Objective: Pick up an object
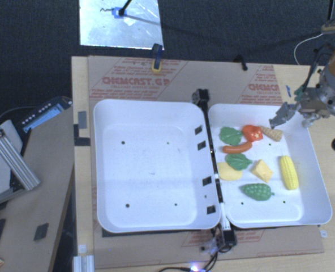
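The toys are all lying in the right bin (pixel 317 205), and the right bin is what I am measuring everything against. Toward its far rim a red tomato-like piece (pixel 252 132) is sitting with a dark green leaf (pixel 230 135) just beside it on the divider side and a tan ridged cone (pixel 272 133) touching or nearly touching it on the arm's side. Below those an orange-red sausage shape (pixel 237 148) is lying crosswise, then a second green leaf (pixel 237 161), a pale yellow rounded piece (pixel 229 173) at that leaf's near edge, and a yellow wedge (pixel 262 170) just beside them. A yellow corn cob (pixel 289 171) is lying lengthwise closer to the bin's outer rim, and a bumpy green piece (pixel 257 192) is resting nearest the front rim. Bare white floor is showing along the front rim and in the far outer corner. The gripper (pixel 282 118) is hanging over the bin's far outer rim, just beside the cone, its dark tips pointing down toward it; nothing is sitting between them, and whether they are spread or pressed together I cannot tell. Across the black-clipped divider, the left bin (pixel 150 163) is showing a plain white floor, and cardboard (pixel 133 78) is lying under both.
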Controlling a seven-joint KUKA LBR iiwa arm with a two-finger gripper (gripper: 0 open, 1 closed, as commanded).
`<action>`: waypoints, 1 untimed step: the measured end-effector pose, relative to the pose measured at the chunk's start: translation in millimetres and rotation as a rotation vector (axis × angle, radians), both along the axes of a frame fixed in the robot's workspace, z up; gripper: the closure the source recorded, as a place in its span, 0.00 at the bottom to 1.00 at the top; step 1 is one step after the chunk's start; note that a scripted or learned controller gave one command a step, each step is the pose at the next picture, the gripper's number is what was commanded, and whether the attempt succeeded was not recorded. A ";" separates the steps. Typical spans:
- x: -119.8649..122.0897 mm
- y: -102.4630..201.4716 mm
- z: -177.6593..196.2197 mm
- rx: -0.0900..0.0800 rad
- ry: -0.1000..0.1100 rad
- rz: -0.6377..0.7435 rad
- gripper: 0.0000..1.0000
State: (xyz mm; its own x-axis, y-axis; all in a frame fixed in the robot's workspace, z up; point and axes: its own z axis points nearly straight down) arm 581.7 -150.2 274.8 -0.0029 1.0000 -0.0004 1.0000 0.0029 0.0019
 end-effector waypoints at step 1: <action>-33.6 45.2 -27.8 0.002 0.004 0.004 0.00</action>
State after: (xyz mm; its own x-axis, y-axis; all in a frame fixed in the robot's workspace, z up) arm 548.1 -105.0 247.1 -0.0067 1.0000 0.0018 1.0000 0.0067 -0.0024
